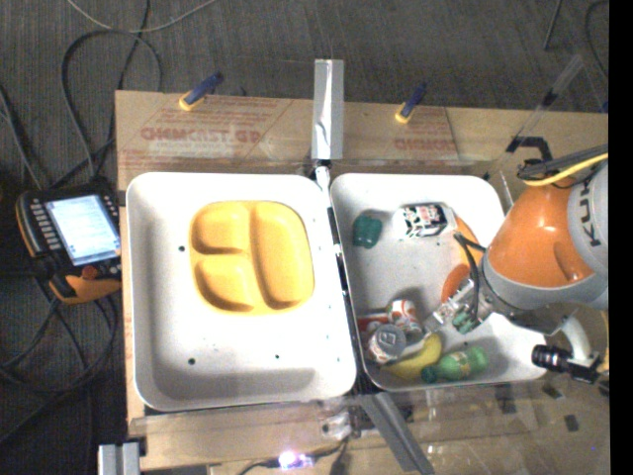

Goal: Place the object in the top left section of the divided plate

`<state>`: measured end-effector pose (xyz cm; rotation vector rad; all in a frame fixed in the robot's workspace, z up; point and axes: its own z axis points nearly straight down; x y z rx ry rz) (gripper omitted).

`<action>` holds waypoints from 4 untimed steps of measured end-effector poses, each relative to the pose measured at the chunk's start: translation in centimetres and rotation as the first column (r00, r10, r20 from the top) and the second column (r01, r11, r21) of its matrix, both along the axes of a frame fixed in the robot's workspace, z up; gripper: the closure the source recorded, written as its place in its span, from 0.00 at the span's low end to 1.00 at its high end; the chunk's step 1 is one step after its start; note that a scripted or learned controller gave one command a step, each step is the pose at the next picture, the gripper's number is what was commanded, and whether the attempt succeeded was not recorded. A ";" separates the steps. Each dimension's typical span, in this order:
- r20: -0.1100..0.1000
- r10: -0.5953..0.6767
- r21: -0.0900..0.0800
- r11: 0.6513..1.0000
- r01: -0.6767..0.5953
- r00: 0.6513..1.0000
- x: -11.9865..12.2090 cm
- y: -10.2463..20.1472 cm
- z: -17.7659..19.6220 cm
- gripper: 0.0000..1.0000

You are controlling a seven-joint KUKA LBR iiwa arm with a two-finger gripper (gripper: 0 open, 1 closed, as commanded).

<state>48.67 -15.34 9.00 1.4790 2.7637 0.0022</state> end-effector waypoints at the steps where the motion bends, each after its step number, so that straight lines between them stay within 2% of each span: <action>1: -0.011 0.092 0.003 0.996 -0.092 0.996 -0.2 8.0 12.1 1.00; 2: -0.011 -0.087 -0.001 0.996 0.087 0.996 4.5 10.7 16.1 1.00; 3: -0.015 -0.158 0.001 0.987 0.158 0.987 0.2 4.4 2.8 1.00; 4: -0.010 -0.495 -0.005 0.869 0.495 0.869 6.2 8.0 12.0 1.00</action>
